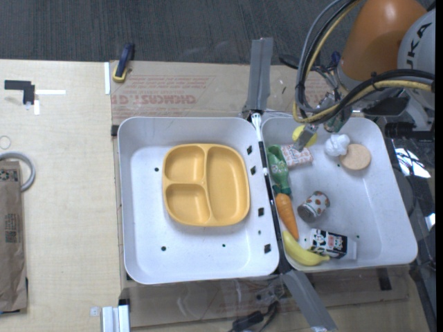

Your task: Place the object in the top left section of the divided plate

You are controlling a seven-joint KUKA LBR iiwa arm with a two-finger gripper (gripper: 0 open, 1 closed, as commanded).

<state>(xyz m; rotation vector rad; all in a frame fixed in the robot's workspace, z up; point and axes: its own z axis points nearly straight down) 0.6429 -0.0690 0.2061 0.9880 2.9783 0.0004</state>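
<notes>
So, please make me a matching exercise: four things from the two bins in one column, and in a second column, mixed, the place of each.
Things:
1. divided plate
2. carrot
3. banana
4. round tan disc

Places:
A. right bin, near its far right corner
B. middle of the left bin
C. right bin, near front edge, beside the cow-print carton
D. right bin, along its left wall, below the green packet

Pairs: 1-B, 2-D, 3-C, 4-A
</notes>
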